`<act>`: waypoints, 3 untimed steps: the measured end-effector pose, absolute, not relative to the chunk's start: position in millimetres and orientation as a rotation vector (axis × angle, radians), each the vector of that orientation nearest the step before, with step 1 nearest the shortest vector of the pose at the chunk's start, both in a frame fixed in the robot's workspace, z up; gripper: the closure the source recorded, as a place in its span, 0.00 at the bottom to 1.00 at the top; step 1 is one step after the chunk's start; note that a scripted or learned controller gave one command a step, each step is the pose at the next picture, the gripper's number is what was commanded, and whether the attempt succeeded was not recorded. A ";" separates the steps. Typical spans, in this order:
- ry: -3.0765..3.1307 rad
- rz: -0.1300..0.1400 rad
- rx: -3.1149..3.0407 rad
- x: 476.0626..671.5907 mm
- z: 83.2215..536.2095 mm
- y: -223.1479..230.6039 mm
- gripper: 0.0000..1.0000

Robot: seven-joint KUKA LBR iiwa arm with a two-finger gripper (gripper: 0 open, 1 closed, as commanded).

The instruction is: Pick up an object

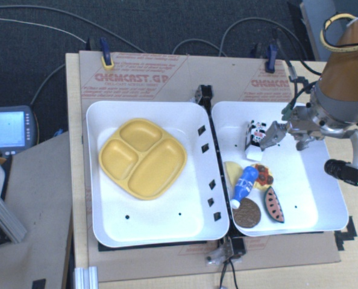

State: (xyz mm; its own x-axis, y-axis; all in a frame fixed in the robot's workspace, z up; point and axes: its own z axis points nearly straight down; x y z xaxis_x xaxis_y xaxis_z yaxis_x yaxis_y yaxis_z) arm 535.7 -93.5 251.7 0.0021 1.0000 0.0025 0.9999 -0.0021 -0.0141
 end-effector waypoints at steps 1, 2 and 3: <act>-2.220 0.000 -2.219 538.0 257.7 -93.3 0.00; -2.215 0.006 -2.218 534.7 196.6 -98.7 0.00; -2.215 0.006 -2.217 539.3 134.6 -98.0 0.00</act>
